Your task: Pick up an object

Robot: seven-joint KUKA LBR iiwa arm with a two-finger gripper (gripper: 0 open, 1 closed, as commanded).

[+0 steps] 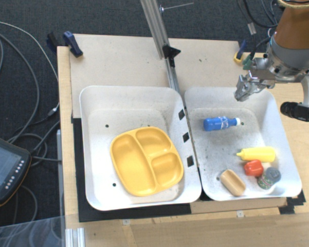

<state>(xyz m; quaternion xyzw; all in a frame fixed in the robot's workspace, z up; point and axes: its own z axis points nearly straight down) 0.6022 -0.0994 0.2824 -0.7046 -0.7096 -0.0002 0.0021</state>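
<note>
Nearest you, at the right bin's [283, 138] front: a tan bun-like piece [233, 182], a small grey-green can [269, 178], a red block [253, 168], and just behind them a yellow bottle [257, 154] lying on its side.

No single target is named, so take the blue bottle [221, 123] as the likeliest pick. It lies alone in the rear half of the right bin, well apart from the front cluster, white cap to the right. Long axis runs left-right, tilted only slightly.

Gripper [242, 92] hangs over the right bin's back rim, empty. From there the blue bottle sits forward and a little left, near. The coming move turns on that offset: you'd want to come forward and down, fingers closing across the bottle's short width, not along its length.

Fingers: too small and blurred to read; you cannot tell whether they are spread or pressed together.

Left bin [92, 112] holds a yellow tray [146, 160] with compartments, well apart from the arm's end.

Hard to make out: the can's label, and the arm's upper part is cut off at the top right. Table [118, 60] behind the bins is bare board.
</note>
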